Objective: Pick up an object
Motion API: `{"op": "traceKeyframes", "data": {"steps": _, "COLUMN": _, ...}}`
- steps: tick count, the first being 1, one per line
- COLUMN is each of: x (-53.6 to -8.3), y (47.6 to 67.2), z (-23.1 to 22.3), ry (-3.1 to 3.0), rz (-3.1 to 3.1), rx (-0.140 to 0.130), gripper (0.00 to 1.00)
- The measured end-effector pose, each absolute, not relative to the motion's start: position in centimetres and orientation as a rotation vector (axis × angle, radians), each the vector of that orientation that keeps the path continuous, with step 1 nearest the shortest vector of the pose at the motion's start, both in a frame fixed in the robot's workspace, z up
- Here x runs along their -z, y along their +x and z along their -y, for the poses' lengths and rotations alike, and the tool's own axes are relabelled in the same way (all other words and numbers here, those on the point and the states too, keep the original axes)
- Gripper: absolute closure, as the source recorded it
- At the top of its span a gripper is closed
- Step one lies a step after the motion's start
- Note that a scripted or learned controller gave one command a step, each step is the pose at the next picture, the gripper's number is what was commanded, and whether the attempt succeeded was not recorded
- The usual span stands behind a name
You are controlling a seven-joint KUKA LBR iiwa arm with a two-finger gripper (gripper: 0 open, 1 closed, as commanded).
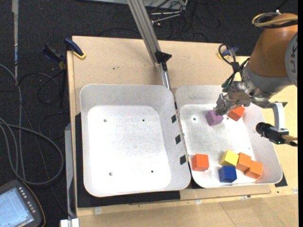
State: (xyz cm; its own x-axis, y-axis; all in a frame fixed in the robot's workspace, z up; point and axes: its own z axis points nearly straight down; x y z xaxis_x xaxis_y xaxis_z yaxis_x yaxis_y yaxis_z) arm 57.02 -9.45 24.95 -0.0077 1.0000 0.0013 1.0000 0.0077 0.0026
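Near row, right bin (265, 141): blue cube (227, 174) nearest, orange cube (200, 162) to its left, yellow cube (229, 158) just behind, two orange blocks (249, 165) touching at the right
Far part: purple cube (214, 117) and red-orange cube (236, 112), close together
Gripper (222, 109): low over the purple cube's far right edge; whether its tips are spread or closed, cannot tell
Left bin (90, 126): white, speckled floor
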Motion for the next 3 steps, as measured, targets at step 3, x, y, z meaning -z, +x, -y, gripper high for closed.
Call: {"op": "traceKeyframes", "data": {"steps": 3, "x": -23.7, "y": 60.6, "z": -7.0, "ry": 2.213, "rz": -2.23, "rx": -0.003, "gripper": 1.0}}
